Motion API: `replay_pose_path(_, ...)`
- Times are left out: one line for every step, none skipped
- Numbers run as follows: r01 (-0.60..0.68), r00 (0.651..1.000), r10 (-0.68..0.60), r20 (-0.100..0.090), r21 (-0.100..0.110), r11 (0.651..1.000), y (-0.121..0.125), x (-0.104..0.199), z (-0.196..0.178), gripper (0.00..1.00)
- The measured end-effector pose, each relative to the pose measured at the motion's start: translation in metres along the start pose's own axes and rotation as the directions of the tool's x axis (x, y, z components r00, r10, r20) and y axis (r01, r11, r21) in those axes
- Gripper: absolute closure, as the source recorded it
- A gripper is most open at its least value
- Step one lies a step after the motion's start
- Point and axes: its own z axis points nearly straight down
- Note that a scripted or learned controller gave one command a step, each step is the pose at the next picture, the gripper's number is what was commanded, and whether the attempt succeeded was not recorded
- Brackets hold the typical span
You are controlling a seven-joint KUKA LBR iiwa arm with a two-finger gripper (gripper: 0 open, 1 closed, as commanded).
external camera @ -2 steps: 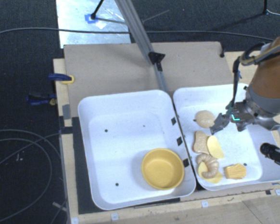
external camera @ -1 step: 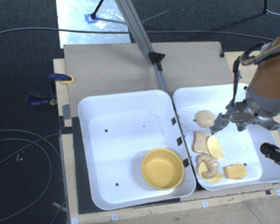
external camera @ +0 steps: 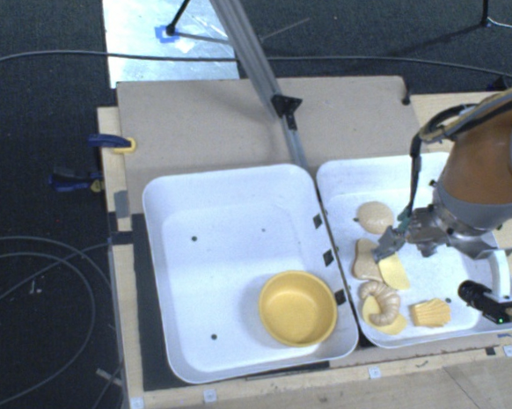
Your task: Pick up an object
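Note:
My gripper [external camera: 393, 243] hangs low over the right bin [external camera: 342, 179], coming in from the right under the arm's orange band [external camera: 487, 168]. It sits among several pale toy foods. A beige roll [external camera: 373, 215] lies just above-left of it, and a tan slice [external camera: 363, 258] just to its left. Directly beneath its tip is a yellow wedge [external camera: 394, 273]. Nearer the front edge lie a curled croissant-like piece [external camera: 383, 305] and a ridged yellow piece [external camera: 430, 313]. Nothing is visibly lifted off the bin floor.
The left bin [external camera: 194, 204] holds a yellow bowl [external camera: 297, 307] at its front right. The ridge between the two bins [external camera: 325, 238] runs close to the foods. A slanted metal pole [external camera: 258, 58] crosses above the bench behind the bins.

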Motion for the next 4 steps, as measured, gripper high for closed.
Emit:
replay_pose_path(0.0,1.0,0.0,-0.001,0.001,1.0,0.0,0.003,0.063,0.0)
replay_pose_path(-0.001,1.0,0.001,0.001,-0.003,1.0,0.0,0.003,0.086,0.0)
replay_pose_path(-0.001,1.0,0.001,0.003,-0.015,1.0,0.004,0.002,0.072,1.0)
replay_pose_path(0.004,1.0,-0.004,0.001,-0.011,1.0,0.009,0.007,0.009,1.0)
